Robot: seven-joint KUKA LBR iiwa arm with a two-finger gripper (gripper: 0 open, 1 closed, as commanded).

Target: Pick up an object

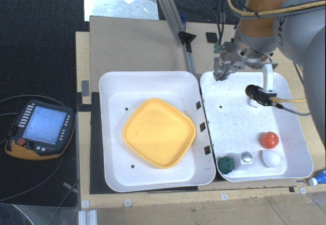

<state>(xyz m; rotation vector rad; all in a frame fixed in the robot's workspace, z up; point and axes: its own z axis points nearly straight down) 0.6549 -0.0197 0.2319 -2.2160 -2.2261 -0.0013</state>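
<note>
Pincer (pixel 222 72) over right bin's (pixel 298 117) far corner, grip state unclear to me | balls clustered at near edge, orange ball (pixel 269 140) easiest target | yellow plate (pixel 159 132) fills left bin (pixel 109 117)

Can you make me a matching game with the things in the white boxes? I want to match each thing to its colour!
Things:
1. plate
2. round ball
3. egg-shaped thing
4. fuzzy lump

Colours:
A. white
B. dark green
C. yellow
D. orange-red

Pairs: 1-C, 2-D, 3-A, 4-B
</note>
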